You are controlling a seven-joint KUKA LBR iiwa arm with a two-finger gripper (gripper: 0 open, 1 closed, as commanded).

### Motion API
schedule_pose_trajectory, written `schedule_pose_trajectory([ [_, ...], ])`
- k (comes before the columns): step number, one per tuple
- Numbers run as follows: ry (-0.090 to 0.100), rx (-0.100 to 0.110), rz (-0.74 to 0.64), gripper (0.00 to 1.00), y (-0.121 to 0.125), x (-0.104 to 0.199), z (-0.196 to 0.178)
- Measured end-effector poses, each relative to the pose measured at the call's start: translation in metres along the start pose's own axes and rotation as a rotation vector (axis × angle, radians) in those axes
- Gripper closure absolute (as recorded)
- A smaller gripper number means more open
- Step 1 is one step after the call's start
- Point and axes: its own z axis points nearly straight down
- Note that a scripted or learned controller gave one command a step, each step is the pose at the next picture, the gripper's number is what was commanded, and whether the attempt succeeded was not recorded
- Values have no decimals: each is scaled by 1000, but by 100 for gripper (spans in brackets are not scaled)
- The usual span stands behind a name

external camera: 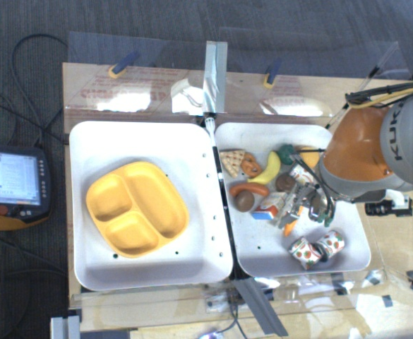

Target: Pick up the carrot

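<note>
gripper (299,207) lowered into right bin (347,256), just right of banana (264,169); finger opening and any hold cannot be told. carrot (289,225) below-right of banana, at gripper tip.

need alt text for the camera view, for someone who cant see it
A grey arm with an orange band reaches from the right, its two-finger gripper low over a cluster of small toy foods, among them a yellow banana, in the right white bin. The left white bin holds a yellow three-compartment plastic tray.
</note>
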Motion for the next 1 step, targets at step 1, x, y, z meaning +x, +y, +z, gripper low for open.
schedule_pose_trajectory([
  [1,-4,4,19,100,43,8,-118],
])
